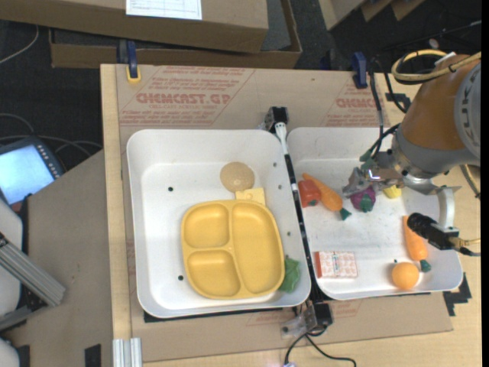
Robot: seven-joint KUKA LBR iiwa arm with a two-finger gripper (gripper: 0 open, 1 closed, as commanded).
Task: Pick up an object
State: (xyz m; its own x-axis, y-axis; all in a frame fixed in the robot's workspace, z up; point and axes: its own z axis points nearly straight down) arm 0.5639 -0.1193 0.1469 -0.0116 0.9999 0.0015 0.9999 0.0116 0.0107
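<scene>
— Watching the pincer [367, 180] hanging low in the right bin [374, 243], just above the purple lump [365, 200]. Failing to tell whether spread or pressed together. Seeing nothing pinched.

— Reading that as the approach step, then: poised for a pick, not yet lifting anything. Guessing at the purple lump as the target, lying in the bin's upper half, directly under the pincer.

— Probably needing a short straight drop next, then a squeeze across the lump's narrower side. Looking small and knobbly, so risking a slip.

— Going over the rest, left to right. Starting in the left bin [157, 197], shallow, white and smooth-walled. Finding a yellow divided plate [229, 249], glossy moulded plastic with three compartments and rounded corners. Noting a flat, matt tan disc [238, 177] just above it, and a green leafy scrap [290, 275] tucked against its lower right corner.

— Crossing into the right bin. Meeting a red-and-orange tapered toy [317, 193] near the left wall, then a tiny teal bit [344, 213] just beside its tip. Spotting a flat red-and-white printed card [336, 264] lower down.

— Passing the purple lump, then a small yellow block [392, 192] close by. Ending with a smooth, round orange ball [405, 275] near the lower right corner and an orange carrot shape [415, 245] just above it.
</scene>
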